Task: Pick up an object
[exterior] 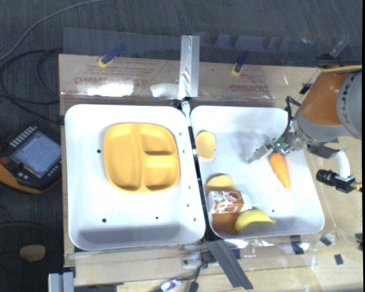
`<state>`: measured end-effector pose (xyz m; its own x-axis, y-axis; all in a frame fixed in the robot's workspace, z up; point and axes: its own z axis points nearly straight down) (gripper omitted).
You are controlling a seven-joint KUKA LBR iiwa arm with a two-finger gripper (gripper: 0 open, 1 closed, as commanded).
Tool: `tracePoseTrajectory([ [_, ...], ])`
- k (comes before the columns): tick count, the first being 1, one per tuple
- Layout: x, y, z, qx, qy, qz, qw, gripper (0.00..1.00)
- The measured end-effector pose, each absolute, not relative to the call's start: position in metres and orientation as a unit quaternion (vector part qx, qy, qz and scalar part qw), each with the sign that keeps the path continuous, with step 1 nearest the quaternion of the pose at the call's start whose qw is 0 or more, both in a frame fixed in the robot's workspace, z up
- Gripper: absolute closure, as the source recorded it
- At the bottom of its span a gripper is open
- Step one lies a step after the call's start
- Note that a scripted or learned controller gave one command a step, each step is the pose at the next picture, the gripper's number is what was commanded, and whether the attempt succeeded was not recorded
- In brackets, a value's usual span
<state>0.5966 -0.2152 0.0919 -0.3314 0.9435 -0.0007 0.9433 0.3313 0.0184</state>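
In the right bin, an orange carrot with a green top lies near the right wall, pointing toward the front. My gripper hangs low over the bin, right at the carrot's leafy end and just to its left. The arm's orange band and grey wrist come in from the right, above the bin's far right corner. Whether the carrot is in the gripper cannot be made out.
Along the right bin's left wall lie a pale yellow round piece, a yellow-brown piece, a brown pack and a banana. A yellow divided plate sits in the left bin.
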Motion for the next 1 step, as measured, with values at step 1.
tracePoseTrajectory([
  [1, 0.5966, -0.2175, 0.1011, 0.578, 0.816, 0.0049, 0.008, 1.0],
])
